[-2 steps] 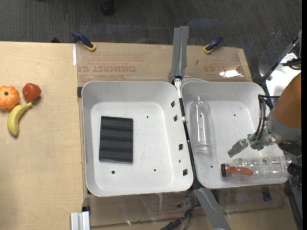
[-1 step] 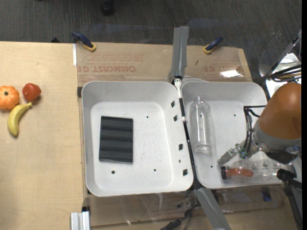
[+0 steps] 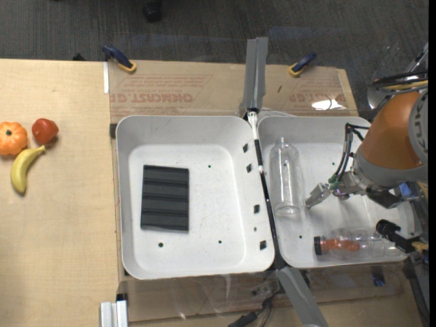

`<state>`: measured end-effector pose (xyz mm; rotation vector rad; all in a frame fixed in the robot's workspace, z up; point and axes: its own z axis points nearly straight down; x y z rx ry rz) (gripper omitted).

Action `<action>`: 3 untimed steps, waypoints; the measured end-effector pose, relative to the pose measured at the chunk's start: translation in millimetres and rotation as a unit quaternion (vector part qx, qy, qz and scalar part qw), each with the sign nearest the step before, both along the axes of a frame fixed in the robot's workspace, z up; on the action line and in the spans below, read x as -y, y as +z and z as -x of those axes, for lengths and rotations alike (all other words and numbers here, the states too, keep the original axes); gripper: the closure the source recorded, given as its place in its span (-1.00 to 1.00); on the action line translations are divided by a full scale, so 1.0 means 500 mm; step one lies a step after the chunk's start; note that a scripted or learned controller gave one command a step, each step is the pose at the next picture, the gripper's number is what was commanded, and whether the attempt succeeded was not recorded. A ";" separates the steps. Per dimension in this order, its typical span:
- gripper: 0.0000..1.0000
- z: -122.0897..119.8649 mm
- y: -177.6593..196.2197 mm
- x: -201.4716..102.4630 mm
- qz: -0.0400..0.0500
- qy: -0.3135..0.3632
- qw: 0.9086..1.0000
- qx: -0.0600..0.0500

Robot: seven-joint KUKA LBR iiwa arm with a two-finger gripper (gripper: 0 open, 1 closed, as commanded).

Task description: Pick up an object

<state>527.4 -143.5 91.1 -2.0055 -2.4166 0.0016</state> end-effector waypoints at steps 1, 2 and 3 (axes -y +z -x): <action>-1.00 0.035 0.115 0.103 0.001 -0.031 1.000 0.000; -1.00 0.102 -0.001 -0.092 0.000 0.003 1.000 -0.001; -1.00 -0.015 -0.001 -0.082 0.001 -0.119 0.993 -0.001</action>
